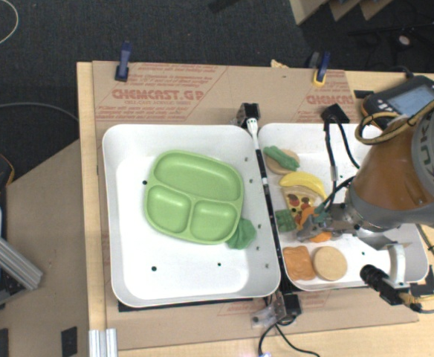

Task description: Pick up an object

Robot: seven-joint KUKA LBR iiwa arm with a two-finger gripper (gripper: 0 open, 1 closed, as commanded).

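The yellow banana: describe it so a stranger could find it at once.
Take the right-hand white bin, the one the arm reaches into. Among the toy foods along its left side, the banana lies below a green piece on a tan slice and just above a pizza slice. It is the only plain yellow, curved item there.

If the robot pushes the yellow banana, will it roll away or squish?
The banana is curved, so it would probably rock or spin rather than roll far. It looks like a smooth toy, likely light and a bit slippery, not squishy. It lies crowded among other play food in the right bin, so a push would likely bump its neighbours.
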